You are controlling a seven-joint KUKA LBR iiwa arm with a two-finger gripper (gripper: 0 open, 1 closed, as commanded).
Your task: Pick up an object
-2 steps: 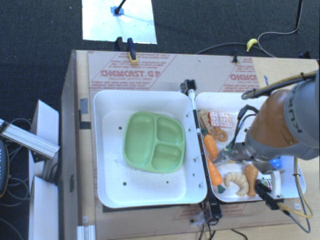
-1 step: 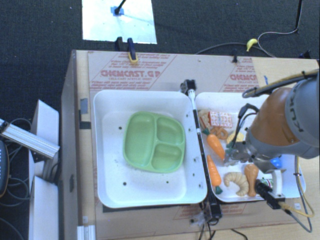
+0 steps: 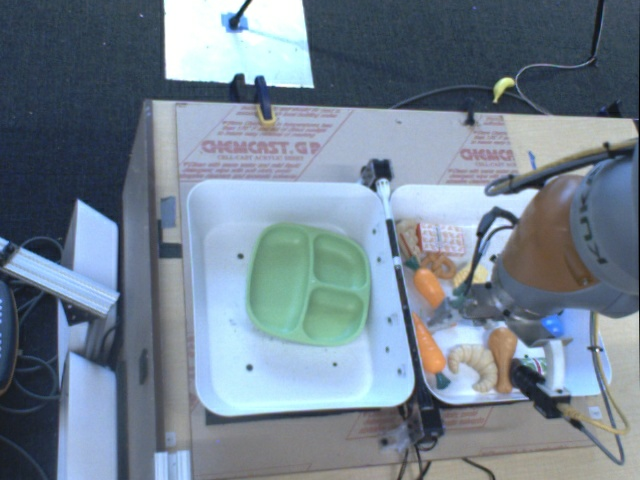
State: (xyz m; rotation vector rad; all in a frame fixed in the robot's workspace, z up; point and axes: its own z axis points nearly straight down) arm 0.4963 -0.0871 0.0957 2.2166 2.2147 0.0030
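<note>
The bench (image 3: 300, 133) spreads wide under everything, its protective film printed in red lettering, and on it sit the two white bins. Left bin (image 3: 225, 368) lies well to the left of the pincer, carrying a green divided plate (image 3: 308, 284) flat in its middle. Right bin (image 3: 440, 200) is the one the pincer is working over. The arm (image 3: 575, 233) sweeps in from the right, orange band bulging over grey, covering much of that bin.

And there's the pincer (image 3: 450, 313), low over the toys, its dark tips pointing left toward the divider between the bins. Fingers look parted, nothing visibly caught between them.

Now the candidates. Just left of the tips and above, an orange carrot (image 3: 428, 287) lies on a slant. Below the tips, a second carrot (image 3: 429, 349) hugs the divider. Below and slightly right, a pale croissant (image 3: 475, 362) curls, with a brown drumstick (image 3: 501, 352) touching its right side. Above the pincer, a red-and-white patterned packet (image 3: 443, 237) sits near the bin's far wall. Right of the pincer, a blue piece (image 3: 553, 324) peeks from under the arm.
</note>
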